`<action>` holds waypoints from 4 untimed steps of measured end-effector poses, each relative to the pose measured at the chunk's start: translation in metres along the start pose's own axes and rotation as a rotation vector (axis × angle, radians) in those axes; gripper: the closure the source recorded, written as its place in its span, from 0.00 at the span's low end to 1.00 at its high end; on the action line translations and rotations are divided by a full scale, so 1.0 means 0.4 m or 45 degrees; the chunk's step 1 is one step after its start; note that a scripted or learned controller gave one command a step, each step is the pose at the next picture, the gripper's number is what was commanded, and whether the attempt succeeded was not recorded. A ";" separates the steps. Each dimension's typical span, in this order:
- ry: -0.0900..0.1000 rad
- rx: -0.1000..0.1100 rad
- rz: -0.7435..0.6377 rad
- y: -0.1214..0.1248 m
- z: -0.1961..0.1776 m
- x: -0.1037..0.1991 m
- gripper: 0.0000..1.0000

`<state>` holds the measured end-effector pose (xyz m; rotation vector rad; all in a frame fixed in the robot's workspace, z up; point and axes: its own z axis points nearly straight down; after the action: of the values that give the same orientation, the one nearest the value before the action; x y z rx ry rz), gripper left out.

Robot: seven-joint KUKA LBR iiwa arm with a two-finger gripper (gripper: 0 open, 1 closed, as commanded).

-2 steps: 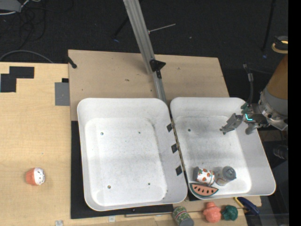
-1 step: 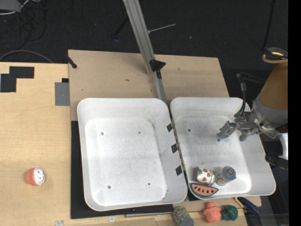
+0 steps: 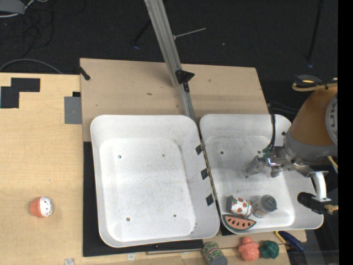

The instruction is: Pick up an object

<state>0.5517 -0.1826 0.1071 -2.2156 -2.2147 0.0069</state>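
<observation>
Camera view, left bin (image 3: 105,127): nothing is seen lifted from it.
Right bin (image 3: 237,127): a small cup (image 3: 240,206), a grey object (image 3: 268,203) and a watermelon slice (image 3: 239,223) are left at its near edge.
Pincer (image 3: 259,166): held low above the right bin, nothing seen between its fingers; open or closed cannot be told.
Progress: no object is picked yet.

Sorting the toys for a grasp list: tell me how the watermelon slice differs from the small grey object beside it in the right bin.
The watermelon slice is a flat wedge, red with a green rind, while the small grey object is compact, rounded and plain dark grey. The slice lies on the right bin at its near rim, partly over the edge; the grey object sits farther in on the floor. Both lie below the end effector, untouched.
</observation>
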 end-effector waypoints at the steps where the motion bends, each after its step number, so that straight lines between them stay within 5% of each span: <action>1: -0.004 -0.011 0.001 0.002 0.037 0.001 0.00; 2: -0.002 -0.010 0.006 0.001 0.012 -0.001 1.00; 4: -0.006 -0.018 -0.002 0.012 -0.294 -0.003 1.00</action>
<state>0.5577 -0.1843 0.2245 -2.2226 -2.2258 -0.0036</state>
